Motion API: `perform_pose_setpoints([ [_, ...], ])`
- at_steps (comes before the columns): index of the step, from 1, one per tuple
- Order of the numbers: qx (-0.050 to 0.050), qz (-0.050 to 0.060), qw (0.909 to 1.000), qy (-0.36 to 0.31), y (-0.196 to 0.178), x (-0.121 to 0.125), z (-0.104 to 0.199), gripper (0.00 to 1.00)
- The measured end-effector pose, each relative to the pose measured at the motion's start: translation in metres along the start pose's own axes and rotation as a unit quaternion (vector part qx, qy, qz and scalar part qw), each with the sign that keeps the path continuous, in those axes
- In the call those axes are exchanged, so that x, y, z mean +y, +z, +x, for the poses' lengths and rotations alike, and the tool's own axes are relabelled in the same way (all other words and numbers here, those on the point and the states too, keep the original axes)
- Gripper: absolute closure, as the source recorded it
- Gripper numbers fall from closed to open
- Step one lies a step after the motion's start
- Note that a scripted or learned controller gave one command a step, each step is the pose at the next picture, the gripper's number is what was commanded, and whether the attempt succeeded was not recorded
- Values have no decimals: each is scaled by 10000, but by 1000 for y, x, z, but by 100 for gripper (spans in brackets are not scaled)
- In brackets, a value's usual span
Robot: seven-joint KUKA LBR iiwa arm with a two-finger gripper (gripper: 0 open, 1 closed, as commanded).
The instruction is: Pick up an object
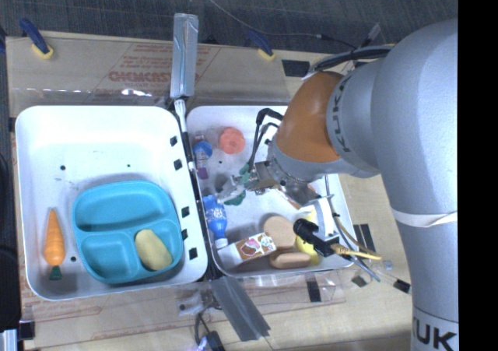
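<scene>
At the near edge of the right bin [336, 200] lie a small printed box [255, 247] and a brown roll [292, 259], with a beige round piece [278, 226] just behind them; a blue-white bottle [215, 217] lies by the left wall; over the middle of this bin hangs the pincer [247, 178], open or closed I cannot tell; farther back sits an orange-red round thing [231, 140]. The left bin [93, 139] holds a blue tray [117, 209] and a carrot [53, 239].

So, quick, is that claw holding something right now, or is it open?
Gripper: open, closed or holding, it cannot be told from this view. It is down inside the right bin.
</scene>
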State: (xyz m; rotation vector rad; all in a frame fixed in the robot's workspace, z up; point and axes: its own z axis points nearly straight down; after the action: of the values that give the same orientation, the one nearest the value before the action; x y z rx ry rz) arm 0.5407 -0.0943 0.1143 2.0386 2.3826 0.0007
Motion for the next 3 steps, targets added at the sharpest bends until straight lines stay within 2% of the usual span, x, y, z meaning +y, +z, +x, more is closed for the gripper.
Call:
perform_pose_setpoints([
  [1,23,24,9934,-1144,23,104,-38,0],
  [2,30,32,9912,-1326,23,10,-29,0],
  [3,27,24,9908,-1356,12,11,-29,100],
])
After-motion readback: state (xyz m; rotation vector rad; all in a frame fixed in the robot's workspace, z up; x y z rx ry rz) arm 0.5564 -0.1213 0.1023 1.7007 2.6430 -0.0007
